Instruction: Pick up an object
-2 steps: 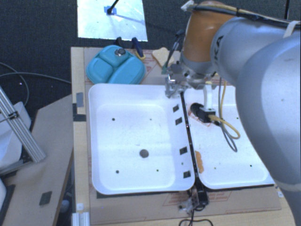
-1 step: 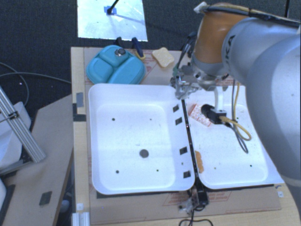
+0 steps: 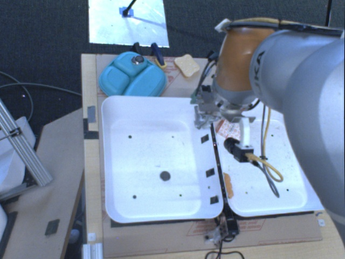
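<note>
**Robot arm stooped over the seam between two white bins**

Grey robot arm [image 3: 302,80], nearest the lens, looms on the right of the view. It bends steeply down, with its orange band [image 3: 240,53] just above the wrist. The wrist points almost straight at the bins, which looks like a pose chosen for grasping from above. Its fingers [image 3: 200,117] hang low over the edge where the two bins meet, towards the back. Whether they are released or clenched cannot be told from this angle.

A red and white packet [image 3: 226,128] lies in the right bin [image 3: 291,198], just beside the fingers and partly under the wrist. It is probably the thing to be picked up. A small orange strip [image 3: 228,185] lies nearer the front, against that bin's inner wall.

In the left bin [image 3: 140,209] a small dark disc [image 3: 165,175] sits alone, well apart from the fingers. The things lie loose and spread out, seemingly so each can be reached singly.

Behind the bins, on the desk [image 3: 91,144], rest a blue tray [image 3: 132,75] and a tan sponge [image 3: 187,65], apparently set aside.
</note>
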